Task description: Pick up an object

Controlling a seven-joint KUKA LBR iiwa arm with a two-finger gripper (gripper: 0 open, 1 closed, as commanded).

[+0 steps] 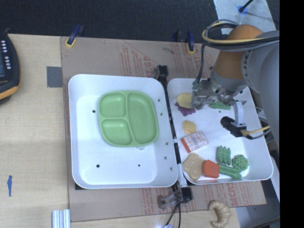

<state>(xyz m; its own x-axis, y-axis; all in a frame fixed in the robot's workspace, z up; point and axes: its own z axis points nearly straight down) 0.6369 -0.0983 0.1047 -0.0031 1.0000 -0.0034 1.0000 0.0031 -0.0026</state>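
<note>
The arm (247, 56) reaches in over the right bin (254, 148), and its gripper (202, 98) hangs low at that bin's far left corner. From here I cannot tell whether the gripper is open or closed, or whether it has hold of anything. Just beside it, against the bin's left wall, a yellow toy piece (183, 99) lies on top of a purple one (186, 110). A flat green piece (220, 106) pokes out on the gripper's other side. Further down the left side of the bin sit a small yellow piece (189, 126) and then a red and white packet (195, 140). At the near left corner a tan slice (192, 165) touches a red block (211, 168). Two green toys (223, 154) (240, 162) are bunched along the near edge. The left bin (76, 127) holds a green divided plate (128, 118), lying flat toward its far edge. Out on the bench, past the near edge of the right bin, a tan curled piece (219, 212) lies by itself.
</note>
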